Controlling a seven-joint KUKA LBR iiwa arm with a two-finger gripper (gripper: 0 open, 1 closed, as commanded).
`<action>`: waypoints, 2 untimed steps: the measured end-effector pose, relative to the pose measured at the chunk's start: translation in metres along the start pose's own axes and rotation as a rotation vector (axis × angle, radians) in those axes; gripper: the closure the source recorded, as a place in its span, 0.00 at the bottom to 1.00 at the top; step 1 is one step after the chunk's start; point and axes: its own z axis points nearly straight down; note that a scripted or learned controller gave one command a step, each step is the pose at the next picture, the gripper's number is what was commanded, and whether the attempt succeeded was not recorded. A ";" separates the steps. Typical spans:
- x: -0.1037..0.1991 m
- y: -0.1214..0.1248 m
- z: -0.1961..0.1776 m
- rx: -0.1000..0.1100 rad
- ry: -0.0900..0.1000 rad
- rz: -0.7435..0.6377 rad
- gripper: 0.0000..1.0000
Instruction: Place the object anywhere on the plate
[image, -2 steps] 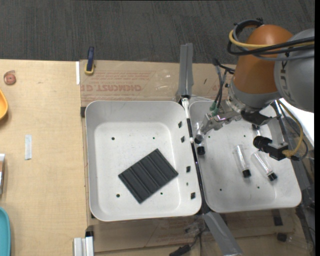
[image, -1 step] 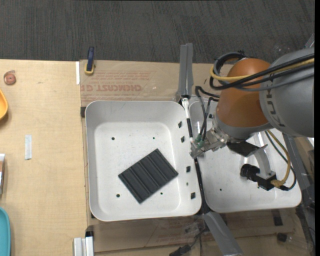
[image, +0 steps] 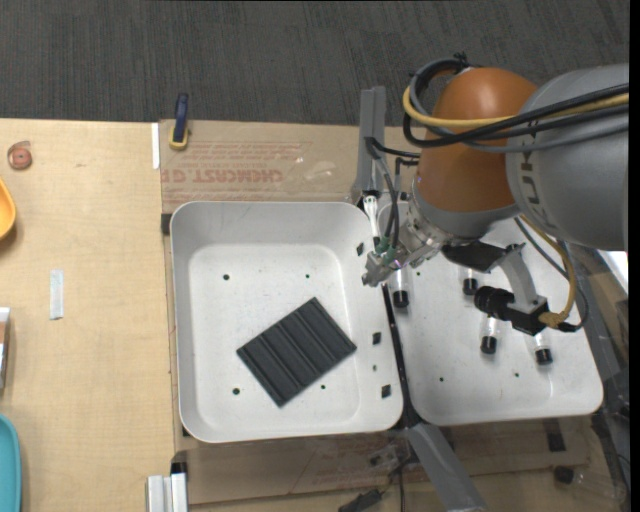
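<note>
Dark ribbed plate (image: 297, 350) (tilted) in left bin (image: 200, 300), arm (image: 480, 150) over right bin (image: 560, 390)

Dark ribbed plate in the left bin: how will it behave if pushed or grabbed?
The plate lies flat with straight edges, so it's probably stiff and won't roll or tip. Flat on the bin floor, its edges look hard to pinch; a push would likely slide it. The ribs may add some grip.

You see the arm (image: 575, 150) as smooth grey casing with a rounded orange band (image: 470, 125) above the wrist. Yellow and black cables (image: 500, 115) loop over the band. The gripper (image: 385, 262) is metallic with small fittings.
</note>
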 end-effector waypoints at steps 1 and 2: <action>0.000 0.000 0.000 0.000 0.000 0.000 0.00; 0.015 0.068 -0.067 0.000 -0.001 0.126 0.00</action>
